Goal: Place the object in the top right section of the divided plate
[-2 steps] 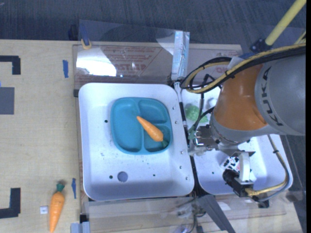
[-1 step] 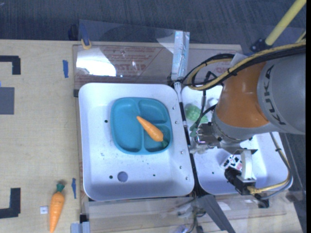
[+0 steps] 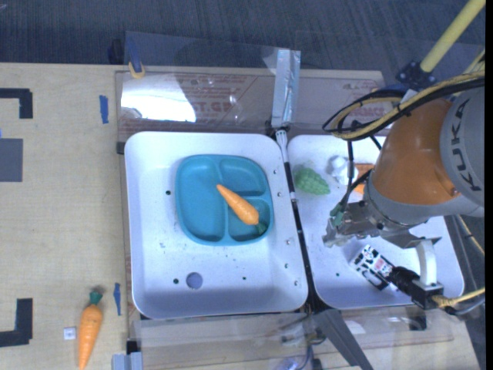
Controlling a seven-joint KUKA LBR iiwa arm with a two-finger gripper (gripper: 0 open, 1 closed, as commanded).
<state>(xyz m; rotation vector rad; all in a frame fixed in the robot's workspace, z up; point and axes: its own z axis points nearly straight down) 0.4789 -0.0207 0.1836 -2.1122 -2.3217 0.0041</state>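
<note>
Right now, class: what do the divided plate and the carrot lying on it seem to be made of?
Divided plate: probably moulded plastic, uniform teal with a smooth, faintly glossy surface. Carrot: likely toy plastic or rubber, an even orange with a soft sheen; the exact material can't be settled.

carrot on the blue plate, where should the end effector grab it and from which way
Grip the carrot across its thick lower-right end, coming straight down from above. It lies flat and slanted across the divided plate, tapering to a thin tip at upper left, so the wide end probably gives the fingers more to close on.

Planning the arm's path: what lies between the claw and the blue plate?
In the camera view, the bins' adjoining walls; green object sits just above that line.
</note>
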